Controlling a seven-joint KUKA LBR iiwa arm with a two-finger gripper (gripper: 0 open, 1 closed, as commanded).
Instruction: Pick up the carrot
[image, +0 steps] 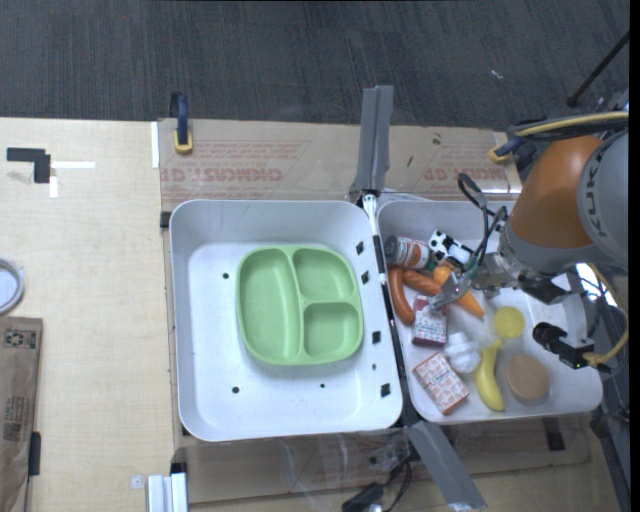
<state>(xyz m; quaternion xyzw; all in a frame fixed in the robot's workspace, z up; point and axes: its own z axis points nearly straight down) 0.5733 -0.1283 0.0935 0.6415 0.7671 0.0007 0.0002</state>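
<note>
In the right bin (560, 405), the claw (458, 292) sits low over the carrot (425, 281), which lies among the toy foods beside a hotdog (401, 296); whether it is clenched or released cannot be told.

We see even, bright overhead light with soft, faint shadows. The white bins (190, 330) are nearly washed out, and mild glare sits on the green plate (300, 302). Small toys in the right bin look slightly soft; the dark floor (250, 50) stays dim
</note>
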